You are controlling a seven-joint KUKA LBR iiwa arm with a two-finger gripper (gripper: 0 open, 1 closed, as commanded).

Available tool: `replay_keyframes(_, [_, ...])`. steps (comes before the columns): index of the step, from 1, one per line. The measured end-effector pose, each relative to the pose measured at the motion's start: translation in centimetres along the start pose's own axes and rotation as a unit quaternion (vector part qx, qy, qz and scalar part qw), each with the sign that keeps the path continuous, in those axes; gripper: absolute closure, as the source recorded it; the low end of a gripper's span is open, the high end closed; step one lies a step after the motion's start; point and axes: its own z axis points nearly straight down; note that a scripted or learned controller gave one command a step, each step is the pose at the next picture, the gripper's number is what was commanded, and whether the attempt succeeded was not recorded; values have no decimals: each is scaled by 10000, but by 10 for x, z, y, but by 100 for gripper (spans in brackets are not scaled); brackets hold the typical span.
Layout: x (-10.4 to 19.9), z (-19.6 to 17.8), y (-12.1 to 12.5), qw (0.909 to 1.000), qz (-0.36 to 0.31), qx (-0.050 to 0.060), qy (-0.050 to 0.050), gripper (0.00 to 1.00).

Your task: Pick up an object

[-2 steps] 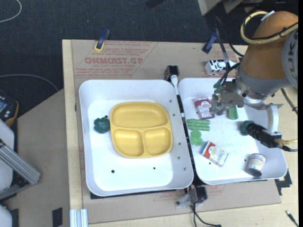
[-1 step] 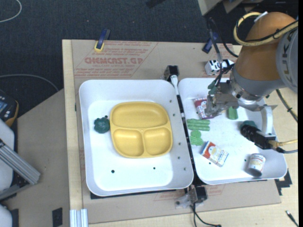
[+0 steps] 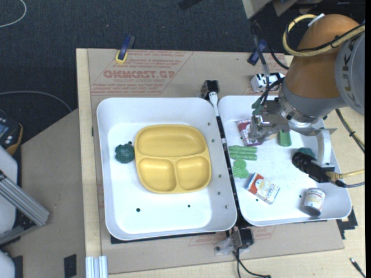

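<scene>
A: What is nearest?

B: The left bin. A yellow tray fills its middle, and a green toy sits by its left edge.

A: And the gripper?

B: It hangs low by the right bin's back left corner, over a red packet. I cannot tell its grip.

A: Done?

B: Not yet, I think. Nothing looks lifted. A small can waits near the front right corner.

Grey arm with bulbous orange band, yellow-black cable looped above.
</scene>
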Motion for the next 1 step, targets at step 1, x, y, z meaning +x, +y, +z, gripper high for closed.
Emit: replay_keyframes(1, [6,6,-2,10000,7,10,-1,100])
